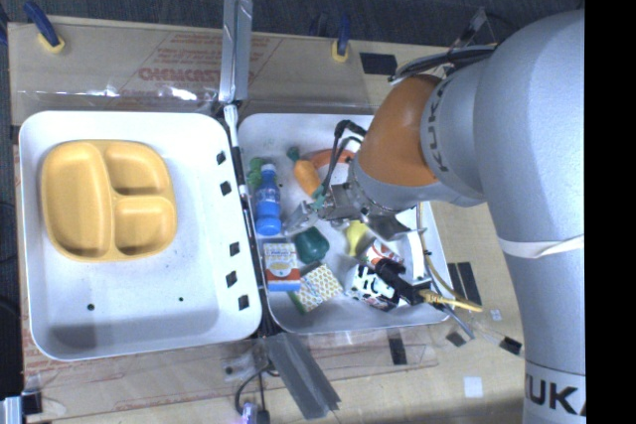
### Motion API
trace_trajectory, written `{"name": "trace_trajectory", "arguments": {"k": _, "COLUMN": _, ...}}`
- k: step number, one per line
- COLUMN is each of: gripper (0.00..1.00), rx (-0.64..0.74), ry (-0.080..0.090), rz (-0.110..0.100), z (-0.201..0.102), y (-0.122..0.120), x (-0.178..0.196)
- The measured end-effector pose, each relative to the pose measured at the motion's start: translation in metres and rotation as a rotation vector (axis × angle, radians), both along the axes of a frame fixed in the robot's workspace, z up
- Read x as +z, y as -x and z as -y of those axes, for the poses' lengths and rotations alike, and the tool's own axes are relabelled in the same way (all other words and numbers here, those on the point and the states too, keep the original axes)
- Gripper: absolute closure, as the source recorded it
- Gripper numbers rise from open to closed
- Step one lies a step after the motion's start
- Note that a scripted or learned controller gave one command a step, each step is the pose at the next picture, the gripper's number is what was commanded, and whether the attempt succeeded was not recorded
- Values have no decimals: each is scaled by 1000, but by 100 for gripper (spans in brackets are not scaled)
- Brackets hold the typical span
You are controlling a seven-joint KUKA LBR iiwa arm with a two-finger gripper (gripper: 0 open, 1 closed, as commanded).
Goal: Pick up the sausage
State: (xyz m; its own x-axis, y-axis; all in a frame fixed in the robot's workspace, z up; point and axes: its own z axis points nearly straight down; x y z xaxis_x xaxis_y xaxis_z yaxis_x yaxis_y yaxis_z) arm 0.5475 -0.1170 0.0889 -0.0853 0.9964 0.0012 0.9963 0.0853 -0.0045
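An orange-brown sausage-like piece (307,176) lies in the right bin (280,311), near its back, partly under the arm's wrist. The gripper (333,204) hangs low over the middle of that bin, just right of the sausage-like piece, and the grey and orange arm covers most of it. A second reddish-orange item (329,157) pokes out behind, at the edge of the orange band.
The right bin also holds a blue bottle (267,202), a dark green object (312,244), a yellow item (357,236), a small carton (281,264), a patterned packet (320,287) and a black-and-white item (380,282). The left bin (204,293) holds a yellow divided tray (107,199).
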Motion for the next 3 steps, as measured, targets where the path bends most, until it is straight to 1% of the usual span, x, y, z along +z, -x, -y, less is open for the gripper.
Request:
{"name": "trace_trajectory", "arguments": {"k": 1, "gripper": 0, "rx": 147, "ry": -1, "rz": -2, "z": -47, "y": 27, "x": 100}}
{"name": "trace_trajectory", "arguments": {"k": 2, "gripper": 100, "rx": 150, "ry": 0, "rz": -7, "z": -46, "y": 26, "x": 106}}
{"name": "trace_trajectory", "arguments": {"k": 3, "gripper": 100, "rx": 38, "ry": 2, "rz": -1, "z": -80, "y": 9, "x": 99}}
